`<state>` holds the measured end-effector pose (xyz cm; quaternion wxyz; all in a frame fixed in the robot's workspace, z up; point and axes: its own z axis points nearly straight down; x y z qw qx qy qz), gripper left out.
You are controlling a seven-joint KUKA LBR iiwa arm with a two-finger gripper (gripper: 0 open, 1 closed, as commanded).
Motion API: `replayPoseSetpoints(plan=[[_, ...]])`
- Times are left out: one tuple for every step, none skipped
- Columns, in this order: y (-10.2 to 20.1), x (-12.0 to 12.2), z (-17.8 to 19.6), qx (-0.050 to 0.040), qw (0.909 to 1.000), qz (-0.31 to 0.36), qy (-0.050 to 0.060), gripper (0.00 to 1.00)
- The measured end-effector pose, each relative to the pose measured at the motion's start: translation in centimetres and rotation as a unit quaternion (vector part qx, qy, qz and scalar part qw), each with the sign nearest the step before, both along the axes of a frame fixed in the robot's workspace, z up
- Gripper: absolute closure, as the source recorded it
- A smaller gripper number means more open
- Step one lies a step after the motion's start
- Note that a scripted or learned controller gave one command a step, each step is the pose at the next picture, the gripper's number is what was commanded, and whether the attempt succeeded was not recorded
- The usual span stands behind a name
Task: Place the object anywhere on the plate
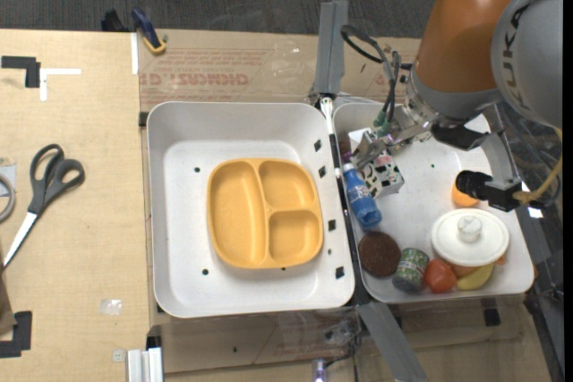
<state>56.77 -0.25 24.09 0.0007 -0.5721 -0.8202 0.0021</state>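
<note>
Gripper (380, 158) low in right white bin (430, 286), above blue plastic bottle (361, 197); finger state unclear. Yellow three-compartment plate (265, 212) in left bin (170, 219).

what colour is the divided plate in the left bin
Yellow-orange all over, plain with no pattern; the plate shows best in the camera view.

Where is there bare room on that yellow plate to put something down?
All three compartments of the yellow divided plate are bare, and white floor rings it in the left bin. The right bin is crowded along its front: blue bottle, brown disc, tomato, white lid.
</note>
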Motion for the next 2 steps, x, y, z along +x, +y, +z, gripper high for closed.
replayPoseSetpoints(plan=[[8.42,-5.26,-1.86,0.0008,0.9962,0.087,0.000,1.00],[8.39,-5.24,-1.84,0.0009,0.9963,0.086,0.000,0.00]])
